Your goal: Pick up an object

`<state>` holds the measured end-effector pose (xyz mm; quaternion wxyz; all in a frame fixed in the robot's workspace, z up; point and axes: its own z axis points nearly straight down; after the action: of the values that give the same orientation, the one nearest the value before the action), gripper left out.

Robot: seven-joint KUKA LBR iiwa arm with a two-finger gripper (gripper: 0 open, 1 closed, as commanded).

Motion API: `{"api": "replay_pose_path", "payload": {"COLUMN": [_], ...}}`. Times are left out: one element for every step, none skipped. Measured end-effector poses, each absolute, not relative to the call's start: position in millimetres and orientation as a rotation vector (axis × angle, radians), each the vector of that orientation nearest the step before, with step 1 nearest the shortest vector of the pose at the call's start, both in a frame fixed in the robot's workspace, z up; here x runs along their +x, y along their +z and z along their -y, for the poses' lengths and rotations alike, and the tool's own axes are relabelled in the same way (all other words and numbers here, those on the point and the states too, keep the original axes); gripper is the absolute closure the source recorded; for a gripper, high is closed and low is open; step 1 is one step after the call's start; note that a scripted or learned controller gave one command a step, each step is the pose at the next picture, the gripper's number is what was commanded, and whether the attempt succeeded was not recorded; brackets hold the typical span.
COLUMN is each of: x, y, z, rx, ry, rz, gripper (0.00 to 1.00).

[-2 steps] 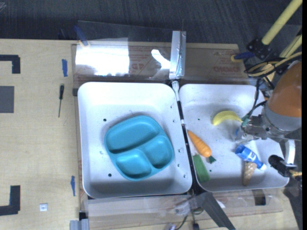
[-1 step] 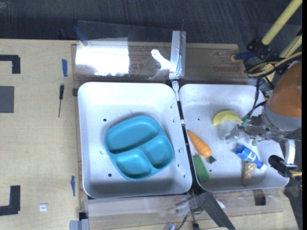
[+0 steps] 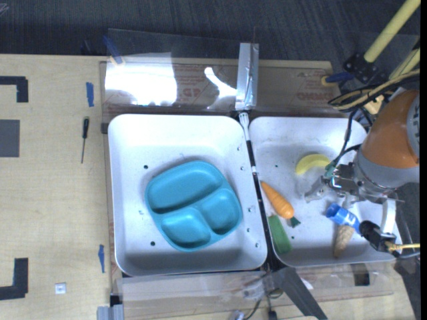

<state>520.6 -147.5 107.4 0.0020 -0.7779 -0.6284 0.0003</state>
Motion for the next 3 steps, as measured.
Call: {"api": "replay_pose_path", "payload": {"x": [481.3, 483.1, 480.9], "y": [87, 99, 158], "z": [178, 179, 148], "rx": [-2.373, -2.38, -2.417], "ry": [-0.006, -0.01, -0.004], "rz": [2.065, 2.067, 2.01], "gripper": [0.0, 1.0, 1.0]}}
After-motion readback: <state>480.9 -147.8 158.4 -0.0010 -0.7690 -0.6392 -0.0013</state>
